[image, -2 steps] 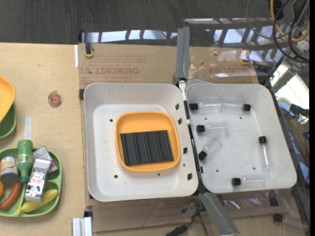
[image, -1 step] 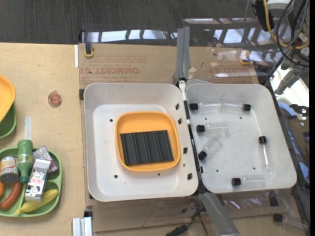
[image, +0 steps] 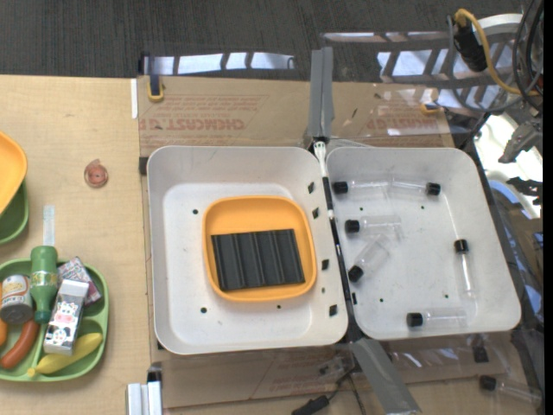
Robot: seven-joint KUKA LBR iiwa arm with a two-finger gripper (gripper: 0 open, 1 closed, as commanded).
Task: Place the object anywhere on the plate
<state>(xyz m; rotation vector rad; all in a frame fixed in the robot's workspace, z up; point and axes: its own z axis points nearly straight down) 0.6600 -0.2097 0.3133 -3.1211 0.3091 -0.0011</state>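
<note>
An orange square plate [image: 257,207] lies in the middle of the left bin [image: 177,232]. A black ridged pad [image: 259,259] covers the plate's centre. Several clear plastic tubes with black caps are scattered in the right bin [image: 492,232]. One tube [image: 386,188] lies along the far side, a second [image: 373,226] sits just below it, and a short tilted one [image: 369,258] is near the bin's left wall. Another tube [image: 465,271] stands lengthwise at the right, and one more [image: 439,318] lies by the near rim.
A green tray [image: 95,340] of toy food and a small bottle sits on the wooden table at the lower left, with an orange bowl [image: 10,173] above it. Cables and metal framing [image: 484,50] crowd the upper right. Cardboard [image: 225,119] lies under the bins.
</note>
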